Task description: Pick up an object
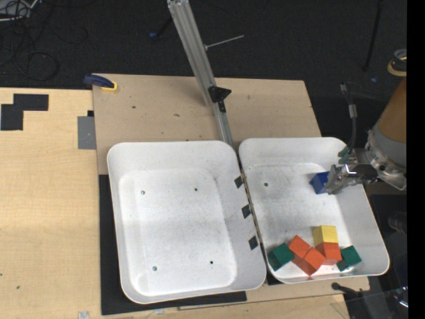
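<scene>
While claw [340,177] hovers at blue block [319,182] in right bin [292,153], I can't tell its opening. I'd centre over block, descend straight, avoid bin wall; cluster of blocks [312,250] sits well apart.

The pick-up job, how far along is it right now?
Early to midway. The gripper is down in the right white bin, against the small blue block, though a grasp isn't clear. Lifting is left. The yellow, orange and green blocks sit clustered at the bin's near corner.
</scene>
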{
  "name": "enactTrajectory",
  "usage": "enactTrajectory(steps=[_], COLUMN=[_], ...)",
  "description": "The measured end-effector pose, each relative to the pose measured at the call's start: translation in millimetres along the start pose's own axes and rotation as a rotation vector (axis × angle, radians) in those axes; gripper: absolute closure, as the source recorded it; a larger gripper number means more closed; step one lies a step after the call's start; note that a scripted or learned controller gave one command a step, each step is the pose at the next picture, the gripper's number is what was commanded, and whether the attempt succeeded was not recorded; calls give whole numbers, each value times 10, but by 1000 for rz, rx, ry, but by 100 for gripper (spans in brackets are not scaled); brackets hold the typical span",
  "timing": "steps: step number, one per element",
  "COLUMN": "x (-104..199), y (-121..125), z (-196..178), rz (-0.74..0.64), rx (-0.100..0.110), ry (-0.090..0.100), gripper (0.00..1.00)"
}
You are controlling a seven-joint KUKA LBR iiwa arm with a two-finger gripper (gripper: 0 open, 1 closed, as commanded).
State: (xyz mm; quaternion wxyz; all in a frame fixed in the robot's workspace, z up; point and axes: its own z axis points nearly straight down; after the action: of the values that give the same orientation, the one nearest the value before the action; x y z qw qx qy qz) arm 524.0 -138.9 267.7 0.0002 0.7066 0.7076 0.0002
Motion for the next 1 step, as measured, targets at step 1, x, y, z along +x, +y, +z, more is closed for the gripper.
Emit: enactTrajectory(steps=[1], x=[519], y=[241], z=[-5], rz=[-2], rx=[2], ry=[2], gripper=[100])
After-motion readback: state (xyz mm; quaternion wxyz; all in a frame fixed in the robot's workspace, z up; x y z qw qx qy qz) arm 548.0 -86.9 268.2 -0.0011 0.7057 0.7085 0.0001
